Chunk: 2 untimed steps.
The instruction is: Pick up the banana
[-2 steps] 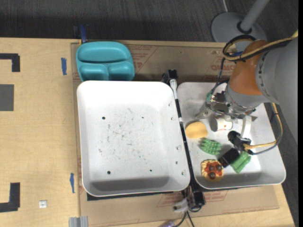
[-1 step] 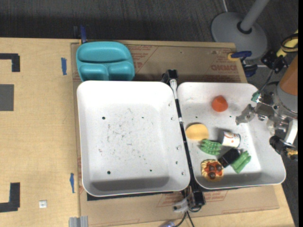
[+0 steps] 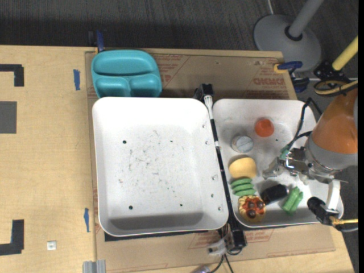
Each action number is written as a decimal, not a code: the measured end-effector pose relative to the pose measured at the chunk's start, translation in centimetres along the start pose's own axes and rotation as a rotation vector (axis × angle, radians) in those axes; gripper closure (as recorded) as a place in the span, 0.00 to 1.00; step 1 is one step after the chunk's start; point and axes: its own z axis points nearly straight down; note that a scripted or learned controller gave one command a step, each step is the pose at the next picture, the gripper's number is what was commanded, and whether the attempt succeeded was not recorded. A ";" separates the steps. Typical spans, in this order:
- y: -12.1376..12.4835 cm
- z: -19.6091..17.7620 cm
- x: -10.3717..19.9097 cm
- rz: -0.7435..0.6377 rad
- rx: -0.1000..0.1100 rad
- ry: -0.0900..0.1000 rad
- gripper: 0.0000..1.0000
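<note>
Crowded by the near wall of the right bin: a red-and-yellow toy, a black piece, a green block. Just behind, probably the banana, yellow, touching a ribbed green piece. To its right and apart, the hand; released or clenched, cannot tell. Could close on the black piece instead, or nudge the rounded fruit toward the silver disc.

Dark grey carpet floor behind cardboard-topped bench; grey round stand base upper right.
</note>
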 end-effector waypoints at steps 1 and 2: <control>-2.5 1.9 5.0 -0.287 -0.008 -0.003 0.00; -6.1 -7.9 17.2 -0.541 -0.002 0.000 0.00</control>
